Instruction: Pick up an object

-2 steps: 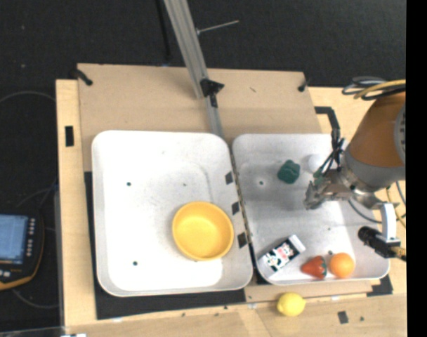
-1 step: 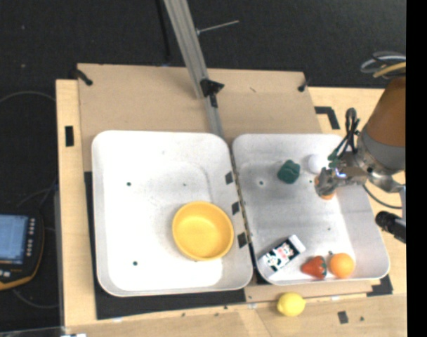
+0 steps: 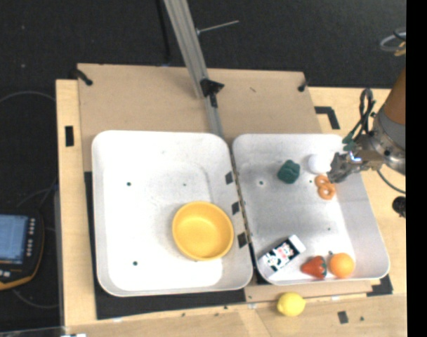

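Claw [image 3: 338, 168] sits low over the right bin's [image 3: 354, 220] far right edge; finger state cannot be determined, detail too small. An orange ring [image 3: 326, 188] lies just beside it, a white ball [image 3: 317, 163] partly hidden behind. The arm [image 3: 390, 128] is cut off at right.

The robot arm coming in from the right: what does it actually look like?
The arm is grey metal with an orange band above the wrist. Dark cables loop beside it, and it ends in a small dark-and-silver two-finger gripper.
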`<state>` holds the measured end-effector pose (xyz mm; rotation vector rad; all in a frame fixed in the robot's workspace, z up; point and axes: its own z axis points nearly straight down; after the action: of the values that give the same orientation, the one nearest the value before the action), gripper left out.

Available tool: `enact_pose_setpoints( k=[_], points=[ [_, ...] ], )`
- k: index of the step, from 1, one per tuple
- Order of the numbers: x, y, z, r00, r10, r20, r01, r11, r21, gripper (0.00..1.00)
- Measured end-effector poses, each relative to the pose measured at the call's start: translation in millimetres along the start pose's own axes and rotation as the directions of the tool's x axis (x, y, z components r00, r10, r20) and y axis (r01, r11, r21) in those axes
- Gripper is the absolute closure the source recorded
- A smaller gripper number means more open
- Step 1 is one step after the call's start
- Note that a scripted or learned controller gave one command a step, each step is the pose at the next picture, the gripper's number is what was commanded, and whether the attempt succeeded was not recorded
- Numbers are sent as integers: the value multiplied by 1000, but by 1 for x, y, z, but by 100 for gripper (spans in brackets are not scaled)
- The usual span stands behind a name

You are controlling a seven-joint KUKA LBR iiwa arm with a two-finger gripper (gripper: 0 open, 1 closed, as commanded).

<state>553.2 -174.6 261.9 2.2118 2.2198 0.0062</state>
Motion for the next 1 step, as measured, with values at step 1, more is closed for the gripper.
enact_pose_setpoints(
  k=[1],
  points=[
    [50, 10, 3, 1000, 1, -3, -1, 1000, 7, 100]
  ],
)
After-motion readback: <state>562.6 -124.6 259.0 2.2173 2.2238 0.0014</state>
